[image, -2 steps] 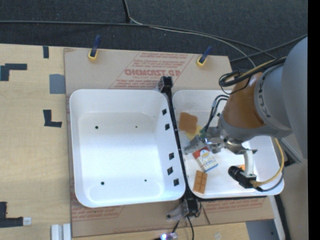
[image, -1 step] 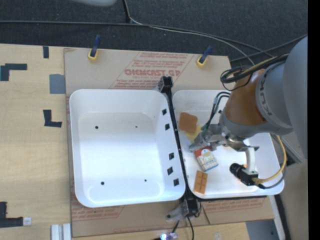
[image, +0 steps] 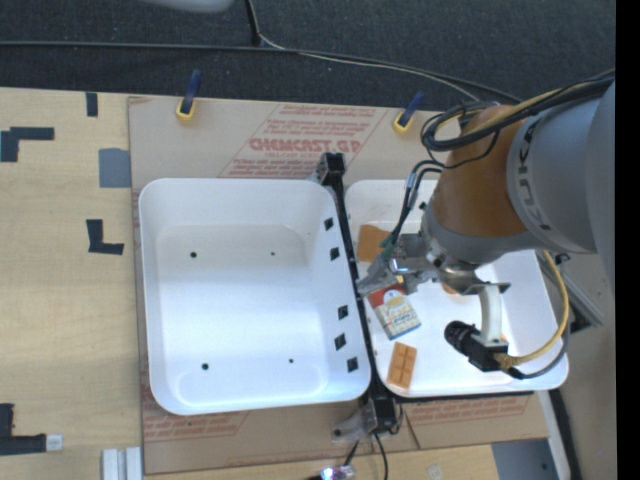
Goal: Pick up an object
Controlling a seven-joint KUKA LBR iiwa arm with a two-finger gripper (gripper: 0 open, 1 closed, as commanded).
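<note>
You see the grey arm with its orange band reaching down into the right bin (image: pixel 540 298), its gripper (image: pixel 392 276) low beside the black divider (image: pixel 345 258) that separates the two bins. A small packet (image: pixel 397 314) with a red top and pale label lies just below the gripper, touching or nearly touching it; you cannot tell whether it is held, nor how the fingers stand. An orange block (image: pixel 372 240) sits just above the gripper, and a tan waffle-patterned piece (image: pixel 402 365) lies below the packet. The left bin (image: pixel 240 298) adjoins the divider. The cardboard (image: pixel 300 138) on the surface reads "CHEMCAST GP" in red.
</note>
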